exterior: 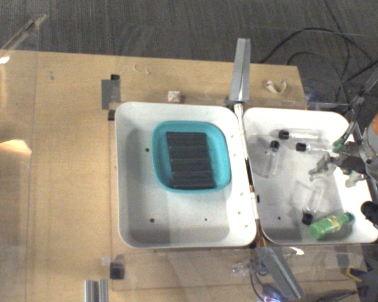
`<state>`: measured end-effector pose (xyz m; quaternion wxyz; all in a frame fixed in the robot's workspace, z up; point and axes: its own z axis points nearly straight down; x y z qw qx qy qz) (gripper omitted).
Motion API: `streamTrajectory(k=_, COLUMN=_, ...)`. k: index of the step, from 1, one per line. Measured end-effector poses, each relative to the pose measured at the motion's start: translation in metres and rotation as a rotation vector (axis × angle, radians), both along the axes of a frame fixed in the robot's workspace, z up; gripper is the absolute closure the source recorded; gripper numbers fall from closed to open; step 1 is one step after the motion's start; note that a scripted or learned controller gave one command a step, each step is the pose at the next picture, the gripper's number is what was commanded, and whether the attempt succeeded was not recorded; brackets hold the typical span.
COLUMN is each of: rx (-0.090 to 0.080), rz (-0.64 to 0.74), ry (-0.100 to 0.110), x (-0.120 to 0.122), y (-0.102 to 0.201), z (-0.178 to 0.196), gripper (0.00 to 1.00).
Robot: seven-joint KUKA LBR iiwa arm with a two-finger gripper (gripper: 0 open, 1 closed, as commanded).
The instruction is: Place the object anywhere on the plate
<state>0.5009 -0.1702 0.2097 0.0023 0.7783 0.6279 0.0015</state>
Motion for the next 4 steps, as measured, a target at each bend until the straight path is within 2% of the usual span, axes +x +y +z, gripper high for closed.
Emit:
streamTrajectory(k=1, rx=0.0, rz=-0.088, ry=-0.002, x=-0.012, y=0.023, z=0.106, gripper=0.0)
streamTrajectory(k=2, rx=0.0, rz=-0.194, ry=0.001, x=-0.007, y=-0.019, z=0.151, gripper=0.0)
streamTrajectory(k=3, rx=0.001, rz=-0.312, ry=0.0, x=-0.013, y=-0.024, z=0.226, gripper=0.0)
streamTrajectory(k=4, rx=0.001, rz=-0.46, ry=0.001, x=-0.013, y=-0.026, z=0.226, gripper=0.0)
